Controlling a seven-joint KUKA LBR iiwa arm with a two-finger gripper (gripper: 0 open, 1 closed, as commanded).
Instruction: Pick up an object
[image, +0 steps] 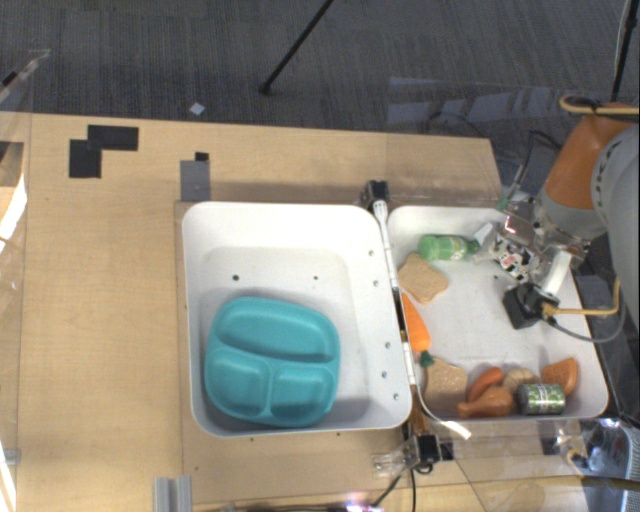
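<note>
The bench (100, 300) was pale wood and bore two white bins side by side. The left bin (280, 225) held one thing, a teal tray (270, 360) with three compartments, lying flat toward the bin's near left corner. The right bin (470, 310) held all the small things that could be picked.

The arm (590, 170), grey with its orange band, reached in from the right over the far right corner of the right bin. The gripper (513, 255) hung above that corner, near the bottle's right end. Whether it was wide or narrow could not be told, nor whether it touched anything.

A green bottle (447, 247) lay on its side near the far wall of the right bin. Just in front of it, toward the left wall, lay a slice of bread (423, 279). A carrot (415, 325) lay along the left wall, its green end pointing to the near side. At that end sat a tan chunk (446, 378).

Along the near wall were two sausages (487, 402), one stacked against the other, with a pale lump (518, 378) just beside them. A can (543, 398) lay on its side to their right, and an orange wedge (560, 374) touched it on the far side.
</note>
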